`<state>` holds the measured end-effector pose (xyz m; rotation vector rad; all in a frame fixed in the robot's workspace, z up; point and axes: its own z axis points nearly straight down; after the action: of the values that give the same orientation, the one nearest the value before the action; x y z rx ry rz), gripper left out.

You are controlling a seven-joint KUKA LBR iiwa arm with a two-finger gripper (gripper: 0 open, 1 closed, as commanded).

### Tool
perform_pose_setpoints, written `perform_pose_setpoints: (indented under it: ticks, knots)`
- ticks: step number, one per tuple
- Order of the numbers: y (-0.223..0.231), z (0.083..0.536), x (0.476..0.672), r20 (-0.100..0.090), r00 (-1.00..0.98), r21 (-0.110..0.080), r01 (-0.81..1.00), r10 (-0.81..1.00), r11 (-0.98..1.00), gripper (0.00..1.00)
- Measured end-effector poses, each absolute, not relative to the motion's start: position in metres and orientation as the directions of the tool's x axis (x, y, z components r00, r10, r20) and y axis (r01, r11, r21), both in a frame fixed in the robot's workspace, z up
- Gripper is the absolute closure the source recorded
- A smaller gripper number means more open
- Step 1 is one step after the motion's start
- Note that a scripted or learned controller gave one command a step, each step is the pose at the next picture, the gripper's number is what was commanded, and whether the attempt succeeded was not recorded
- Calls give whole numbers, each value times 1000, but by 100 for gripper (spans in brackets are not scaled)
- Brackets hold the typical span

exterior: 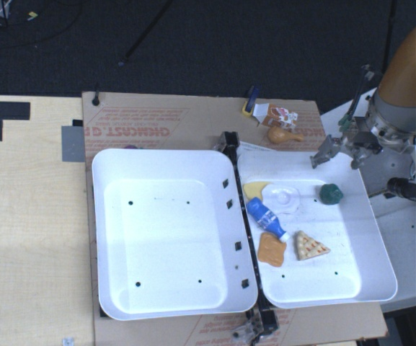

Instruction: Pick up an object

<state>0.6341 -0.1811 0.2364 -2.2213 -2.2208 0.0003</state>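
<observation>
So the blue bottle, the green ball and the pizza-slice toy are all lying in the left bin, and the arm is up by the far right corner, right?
Not quite: the camera view shows the blue bottle, green ball and pizza-slice toy lying in the right bin, not the left one. The rest holds: the gripper is by that bin's far right corner.

Below and left of the metal claw (341, 150), the right bin (370, 265) and the left bin (114, 280) beyond it are smooth, glossy white plastic. Inside the right bin lie a shiny blue plastic bottle (265, 219), a clear, glassy-looking lid (283, 197), a matt dark green ball (330, 193), a rough-looking orange piece (271, 250) and a dimpled tan wedge (310, 246). The bins rest on matt brown cardboard (164, 121). Farther left is a pale wood-grain bench top (27, 222).
</observation>
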Motion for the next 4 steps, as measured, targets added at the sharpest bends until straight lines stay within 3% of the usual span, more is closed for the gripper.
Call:
perform_pose_setpoints:
  ticks: [1,2,3,4]
  knots:
    - [-90,121,642,5,-6,-9,1000,1000,7,0]
    - [-87,103,571,2,2,-9,1000,1000,-2,0]
    - [-120,86,551,1,3,-5,1000,1000,-3,0]
    - [-83,88,618,1,-4,1,1000,1000,4,0]
